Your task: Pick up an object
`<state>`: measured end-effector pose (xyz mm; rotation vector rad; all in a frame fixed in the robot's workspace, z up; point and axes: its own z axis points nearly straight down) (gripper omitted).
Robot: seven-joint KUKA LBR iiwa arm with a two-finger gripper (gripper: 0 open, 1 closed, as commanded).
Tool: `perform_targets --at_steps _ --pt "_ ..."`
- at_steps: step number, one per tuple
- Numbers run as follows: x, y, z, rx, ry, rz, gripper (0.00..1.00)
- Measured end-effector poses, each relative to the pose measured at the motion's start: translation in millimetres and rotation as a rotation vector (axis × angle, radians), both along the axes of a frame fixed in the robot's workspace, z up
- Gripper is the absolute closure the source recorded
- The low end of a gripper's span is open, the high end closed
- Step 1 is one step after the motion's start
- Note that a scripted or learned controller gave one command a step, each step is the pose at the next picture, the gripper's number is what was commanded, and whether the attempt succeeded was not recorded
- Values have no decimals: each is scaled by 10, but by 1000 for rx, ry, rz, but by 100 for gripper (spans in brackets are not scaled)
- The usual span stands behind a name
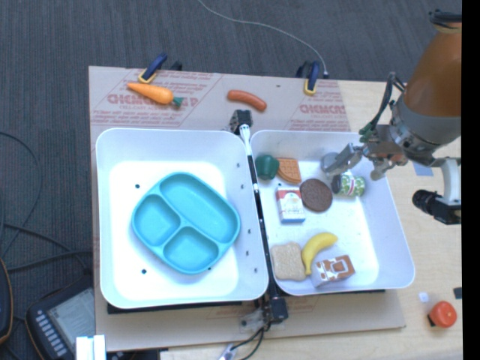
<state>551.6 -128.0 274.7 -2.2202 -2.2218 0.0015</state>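
My gripper [358, 160] hangs over the far right part of the right bin [397, 255], fingers spread, with nothing between them. One finger [339, 158] reaches out to the left; the other [380, 167] sits nearer the wrist.

Items noted relative to the tool:
- Just below the fingertips lies a small green-and-white can [349, 185] on its side. Whether a finger touches it, I cannot tell.
- Just beyond the can, left of the tool, a dark brown round cookie [316, 196].
- Further left: a red-and-white carton [290, 203], an orange cracker [289, 171] and a green piece [265, 166].
- Well below the tool, at the near end of the bin: a banana [318, 249], a slice of bread [287, 261] and a brown-and-white box [332, 270].
- Far to the left, in the other bin, a blue divided plate [186, 222].

Progress assessment: nothing is lifted; every item rests on the bin floor. The approach appears done, the can being the likeliest target. Closing, securing and lifting all remain.
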Motion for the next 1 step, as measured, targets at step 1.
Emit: perform_targets --at_steps 1 --pt "-175 -160 -1334 1 2 -1 0"
